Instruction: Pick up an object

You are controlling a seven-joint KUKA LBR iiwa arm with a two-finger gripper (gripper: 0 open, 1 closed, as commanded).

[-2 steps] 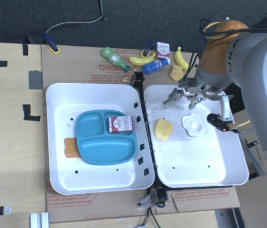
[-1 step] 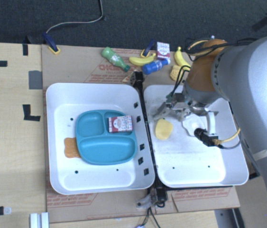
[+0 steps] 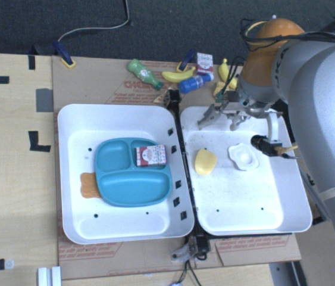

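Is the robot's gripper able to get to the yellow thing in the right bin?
Probably yes. The gripper hangs over the far edge of the right bin, and the yellow thing lies bare on the floor just below it in the picture. Nothing lies between them; the white fried egg toy lies apart from it.

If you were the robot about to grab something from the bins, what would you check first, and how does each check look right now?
1. Something to pick lies in the right bin: ok, a yellow piece and a fried egg toy.
2. Targets lie apart from each other: ok, a gap shows between them.
3. Gripper hangs over the right bin: ok, near its far edge, above both targets.
4. Gripper holds nothing already: ok, nothing shows between its fingers.
5. Left bin targets are free: not ok, the small carton sits on the blue tray.
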